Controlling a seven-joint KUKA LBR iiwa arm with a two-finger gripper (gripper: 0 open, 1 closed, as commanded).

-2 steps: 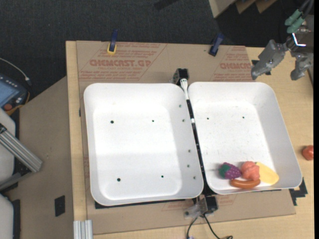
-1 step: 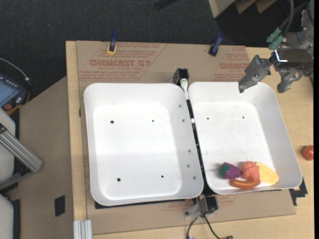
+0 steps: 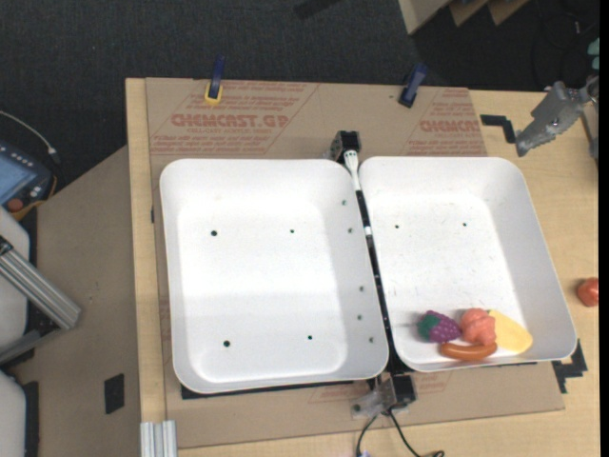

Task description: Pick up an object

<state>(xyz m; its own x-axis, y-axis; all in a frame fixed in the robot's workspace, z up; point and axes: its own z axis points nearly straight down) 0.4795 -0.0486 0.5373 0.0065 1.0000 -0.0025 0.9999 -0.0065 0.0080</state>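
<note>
Two shallow white bins sit side by side on a brown cardboard sheet that covers the tabletop [image 3: 285,427]. The left bin [image 3: 181,255] shows bare white floor with a few small dark dots in it. The right bin [image 3: 533,227] holds a small cluster of toy foods, all gathered in its near right corner.

In that cluster, a purple bunch of grapes [image 3: 440,327] lies farthest left. Just to its right, and touching or nearly touching it, is an orange-red lumpy piece [image 3: 480,325] (what it depicts cannot be made out). A yellow piece [image 3: 514,335] lies against the right side of that one, close to the bin's near rim. A slim orange sausage-shaped piece [image 3: 468,351] lies along the near side of the group, beneath the grapes and the orange-red piece.

The hand [image 3: 544,127] sits at the far right of the scene, beyond the far right corner of the right bin and well apart from the toys. It appears as a grey metal shape over the tabletop, and nothing is seen gripped in it; how far apart its gripping parts stand cannot be told from this angle.

A small orange object [image 3: 589,292] lies on the tabletop outside the right bin, near the right edge. Two clamps, one with yellow [image 3: 215,86] and one blue [image 3: 413,86], pin the cardboard's far edge.
</note>
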